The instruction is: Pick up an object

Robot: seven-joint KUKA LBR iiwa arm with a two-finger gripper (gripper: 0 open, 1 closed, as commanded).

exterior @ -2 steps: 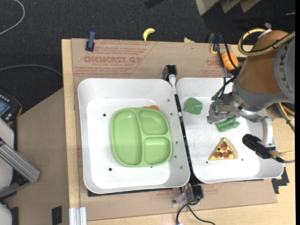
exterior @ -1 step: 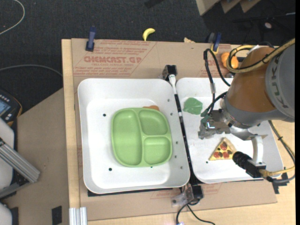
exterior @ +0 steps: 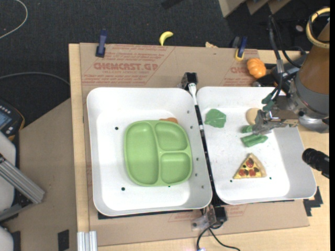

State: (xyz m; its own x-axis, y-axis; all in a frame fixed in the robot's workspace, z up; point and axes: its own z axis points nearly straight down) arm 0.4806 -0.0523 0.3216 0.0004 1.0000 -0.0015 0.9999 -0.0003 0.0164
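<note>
The right bin (exterior: 282, 184) holds a green leaf-shaped toy (exterior: 215, 117), a green bean-like piece (exterior: 254, 138), a pizza slice toy (exterior: 249, 168) and a tan round piece (exterior: 253, 116) partly hidden by the gripper. My gripper (exterior: 260, 126) hangs over the right bin's upper middle, directly above the green bean-like piece, with its fingertips near or touching it. The arm's orange and grey body (exterior: 314, 82) comes in from the right.
The left bin (exterior: 104, 140) holds a green divided plate (exterior: 157, 152) with a small orange thing (exterior: 168, 121) at its far edge. An orange toy (exterior: 256, 67) and a yellow banana (exterior: 166, 37) lie on the cardboard behind the bins. Blue clamps (exterior: 101, 43) grip the board's far edge.
</note>
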